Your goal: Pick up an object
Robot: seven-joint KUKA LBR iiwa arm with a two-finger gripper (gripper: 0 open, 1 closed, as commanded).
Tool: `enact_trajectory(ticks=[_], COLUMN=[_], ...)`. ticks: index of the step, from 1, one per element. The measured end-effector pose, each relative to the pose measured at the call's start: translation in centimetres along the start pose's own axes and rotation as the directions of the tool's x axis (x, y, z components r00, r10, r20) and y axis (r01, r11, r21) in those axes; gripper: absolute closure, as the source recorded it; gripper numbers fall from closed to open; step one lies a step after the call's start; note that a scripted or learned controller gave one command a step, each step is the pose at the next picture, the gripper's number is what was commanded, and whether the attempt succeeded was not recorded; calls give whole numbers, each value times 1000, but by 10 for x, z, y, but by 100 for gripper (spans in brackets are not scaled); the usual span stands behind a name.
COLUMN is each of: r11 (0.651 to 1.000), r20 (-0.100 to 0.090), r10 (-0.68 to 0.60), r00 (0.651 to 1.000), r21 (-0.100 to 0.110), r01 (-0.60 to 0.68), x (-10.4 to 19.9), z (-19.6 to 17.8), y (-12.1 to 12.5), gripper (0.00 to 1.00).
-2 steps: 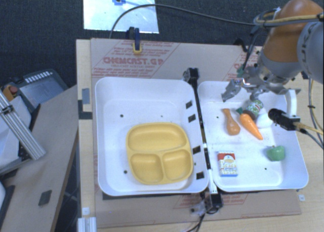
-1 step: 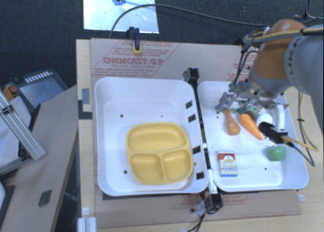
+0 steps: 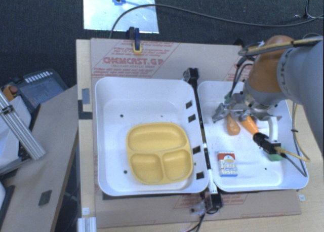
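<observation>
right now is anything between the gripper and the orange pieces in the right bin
Nothing visible is. The gripper sits directly over the two orange pieces in the right bin. The small card box lies nearer the front, and the yellow tray is in the left bin.

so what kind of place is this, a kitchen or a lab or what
Most likely a robotics lab or test bench, not a kitchen. A grey arm with an orange band reaches over two white bins clamped to a board, loose cables run across the dark floor, and a handheld controller sits on a side table.
</observation>
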State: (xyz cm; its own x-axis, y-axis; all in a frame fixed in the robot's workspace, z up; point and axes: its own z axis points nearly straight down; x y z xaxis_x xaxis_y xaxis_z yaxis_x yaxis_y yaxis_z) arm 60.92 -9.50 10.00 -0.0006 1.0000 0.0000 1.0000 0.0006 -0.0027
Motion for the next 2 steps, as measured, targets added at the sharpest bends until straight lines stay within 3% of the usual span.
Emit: enact_trajectory(ticks=[1, 2], r11=[1000, 1000], r20=[1, 2], r10=[0, -2], r00=[1000, 1000], r21=[-6, -10], r01=[0, 2], x=[0, -8], z=[-14, -70], y=[2, 11], gripper=[100, 100])
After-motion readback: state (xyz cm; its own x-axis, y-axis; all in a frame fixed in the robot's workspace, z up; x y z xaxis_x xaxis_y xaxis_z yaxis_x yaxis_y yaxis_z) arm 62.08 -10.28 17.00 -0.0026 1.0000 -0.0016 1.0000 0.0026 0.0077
